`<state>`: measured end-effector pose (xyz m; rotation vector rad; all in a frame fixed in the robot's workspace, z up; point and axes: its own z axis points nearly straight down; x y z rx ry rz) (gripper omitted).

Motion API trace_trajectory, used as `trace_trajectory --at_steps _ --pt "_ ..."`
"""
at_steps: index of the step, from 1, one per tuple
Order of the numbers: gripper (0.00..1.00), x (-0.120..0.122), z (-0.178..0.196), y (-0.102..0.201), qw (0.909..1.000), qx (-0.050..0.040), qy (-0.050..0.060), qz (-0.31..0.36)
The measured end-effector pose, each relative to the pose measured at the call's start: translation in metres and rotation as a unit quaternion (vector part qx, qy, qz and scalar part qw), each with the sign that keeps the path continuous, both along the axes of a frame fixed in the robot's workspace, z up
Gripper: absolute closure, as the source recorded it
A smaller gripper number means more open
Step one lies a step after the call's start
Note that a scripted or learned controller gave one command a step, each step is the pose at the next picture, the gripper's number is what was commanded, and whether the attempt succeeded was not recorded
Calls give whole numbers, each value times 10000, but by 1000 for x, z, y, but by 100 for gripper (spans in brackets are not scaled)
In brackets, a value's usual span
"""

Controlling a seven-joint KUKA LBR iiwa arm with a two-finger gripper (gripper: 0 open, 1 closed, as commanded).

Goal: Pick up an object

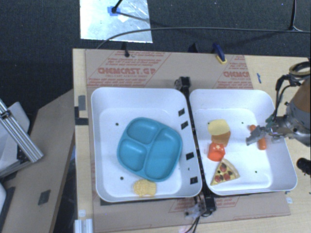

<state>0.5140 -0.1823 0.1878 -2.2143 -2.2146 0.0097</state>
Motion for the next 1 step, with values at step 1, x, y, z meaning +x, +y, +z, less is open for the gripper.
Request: trace_trajectory --at_steps 1 --pt "0 3 7 0 10000 -14 -61 19"
